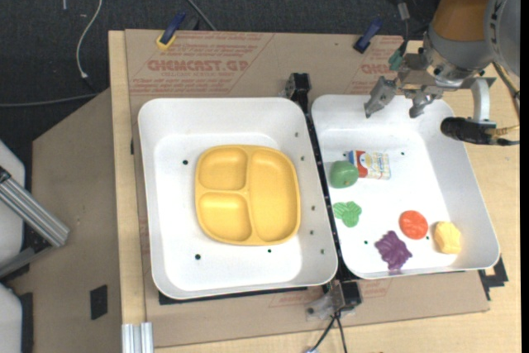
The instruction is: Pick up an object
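Pincer: the pincer [401, 101] is hanging spread apart and gripping nothing, over the far edge of the right bin [471, 178].
Nearest target: a small carton [369, 164] is lying just below it, touching a green ball [343, 174].
Others: a purple piece [393, 250], orange ball [413, 223] and yellow piece [447, 236] are sitting toward the near edge.
Left bin: it is carrying a yellow divided plate [247, 194].
Risk: the fingers are likely catching two crowded items, or sliding off.

1. Cardboard sheet [248, 62] under the bins: red print "CHEMCAST GP", legible at the upper left, with smaller red lines beneath too small to read.
2. The same red print recurs at the upper right, partly covered.
3. Small packet [369, 164]: red-and-blue label, text illegible.
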Robot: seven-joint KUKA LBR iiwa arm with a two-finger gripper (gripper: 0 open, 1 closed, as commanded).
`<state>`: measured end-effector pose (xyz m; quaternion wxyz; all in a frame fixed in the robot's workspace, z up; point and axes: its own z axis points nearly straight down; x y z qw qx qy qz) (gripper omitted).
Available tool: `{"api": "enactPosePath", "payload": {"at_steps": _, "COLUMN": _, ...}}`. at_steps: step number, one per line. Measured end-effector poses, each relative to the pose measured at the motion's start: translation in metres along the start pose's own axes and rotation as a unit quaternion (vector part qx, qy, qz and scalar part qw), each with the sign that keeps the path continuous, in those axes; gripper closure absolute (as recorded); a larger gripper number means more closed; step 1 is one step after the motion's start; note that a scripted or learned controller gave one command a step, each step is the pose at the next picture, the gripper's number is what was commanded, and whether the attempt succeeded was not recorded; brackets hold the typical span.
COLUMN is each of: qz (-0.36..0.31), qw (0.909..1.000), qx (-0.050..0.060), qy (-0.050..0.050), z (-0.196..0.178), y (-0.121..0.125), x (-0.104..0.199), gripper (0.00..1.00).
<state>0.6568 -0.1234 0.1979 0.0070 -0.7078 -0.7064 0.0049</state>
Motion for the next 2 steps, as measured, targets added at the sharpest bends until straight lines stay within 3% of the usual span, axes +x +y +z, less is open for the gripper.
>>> {"api": "enactPosePath", "payload": {"at_steps": 1, "qz": -0.001, "qw": 1.0, "qx": -0.008, "qy": -0.001, "z": -0.01, "y": 0.003, "x": 0.0, "gripper": 0.0}}
{"api": "enactPosePath", "payload": {"at_steps": 2, "qz": -0.001, "qw": 1.0, "qx": -0.006, "qy": -0.001, "z": 0.051, "y": 0.006, "x": -0.004, "gripper": 0.0}}
